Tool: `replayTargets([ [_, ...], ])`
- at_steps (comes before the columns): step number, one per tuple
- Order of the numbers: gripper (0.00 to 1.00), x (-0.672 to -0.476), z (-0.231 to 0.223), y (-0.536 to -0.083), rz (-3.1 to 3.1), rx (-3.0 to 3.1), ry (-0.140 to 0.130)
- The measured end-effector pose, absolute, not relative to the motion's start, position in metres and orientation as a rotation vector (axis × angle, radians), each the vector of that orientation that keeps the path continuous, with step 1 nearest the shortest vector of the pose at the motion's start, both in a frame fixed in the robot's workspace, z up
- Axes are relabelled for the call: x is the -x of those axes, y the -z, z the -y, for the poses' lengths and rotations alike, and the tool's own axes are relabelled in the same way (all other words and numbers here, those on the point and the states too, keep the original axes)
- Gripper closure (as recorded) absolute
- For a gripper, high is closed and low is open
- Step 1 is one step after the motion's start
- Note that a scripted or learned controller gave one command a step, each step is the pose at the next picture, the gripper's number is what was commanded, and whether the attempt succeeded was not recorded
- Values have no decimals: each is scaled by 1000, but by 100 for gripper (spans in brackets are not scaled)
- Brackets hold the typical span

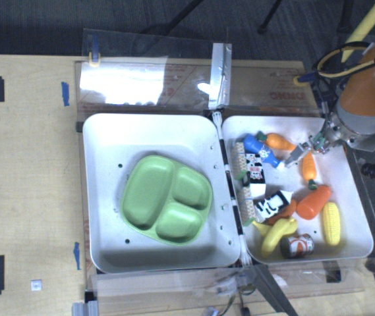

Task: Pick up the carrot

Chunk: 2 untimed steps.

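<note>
Carrot [310, 167] is lying in right bin [362, 239] w/ gripper [319, 143] hovering just above its top end, can't tell finger state; prob. light, stiff, slick plastic, so I'm favouring mid-body grab.

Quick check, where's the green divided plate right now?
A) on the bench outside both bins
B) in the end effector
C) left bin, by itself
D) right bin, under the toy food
C: the green divided plate lies flat on the floor of the left bin, while the carrot and the other toy food sit in the right bin.
</note>
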<state>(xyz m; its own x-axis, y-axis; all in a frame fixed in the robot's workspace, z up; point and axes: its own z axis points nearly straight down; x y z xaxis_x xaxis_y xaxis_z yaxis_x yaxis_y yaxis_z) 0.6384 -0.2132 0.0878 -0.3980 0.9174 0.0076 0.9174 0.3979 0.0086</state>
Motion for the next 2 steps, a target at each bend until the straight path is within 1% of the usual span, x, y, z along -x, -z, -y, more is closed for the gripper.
replayTargets([
  [1,100,-639,215,-99,2632,1727,11],
  [2,100,-652,223,-203,2510,1897,1],
])
